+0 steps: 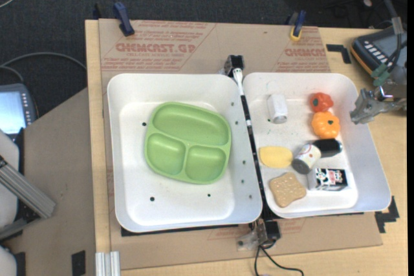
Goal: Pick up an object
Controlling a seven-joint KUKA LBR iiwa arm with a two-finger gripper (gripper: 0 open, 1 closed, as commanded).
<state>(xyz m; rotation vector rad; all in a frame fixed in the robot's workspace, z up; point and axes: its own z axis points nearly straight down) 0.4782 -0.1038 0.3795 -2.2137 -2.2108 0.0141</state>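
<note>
A: Near edge first. What's in the right bin (369,165)?
B: Front row: a tan cracker (286,189), square-ish, lying flat. Just right of it a small black-and-white carton (330,178).
A: Next row back?
B: Yellow oval piece (275,156) on the left. Beside it a small white and grey cup (305,158) on its side, touching a black cylinder (328,147) that runs off to the right.
A: Further?
B: Orange pumpkin (325,125), then a red tomato-like piece (321,101) just behind it. A white can (277,108) lies well left of those two, apart from everything.
A: Left bin (123,158)?
B: One green divided plate (188,142), three compartments, sitting about mid-bin.
A: Both bins on what?
B: Brown cardboard sheet (162,42) with red print, clamped to the surface (394,139) by a blue clip (123,18) at the far left and a yellow and blue clip (297,24) at the far right.
A: End effector?
B: End effector (370,105) is at the right bin's right rim, grey, nothing visibly between the fingers. Apart or together, can't tell, too blurry.
</note>
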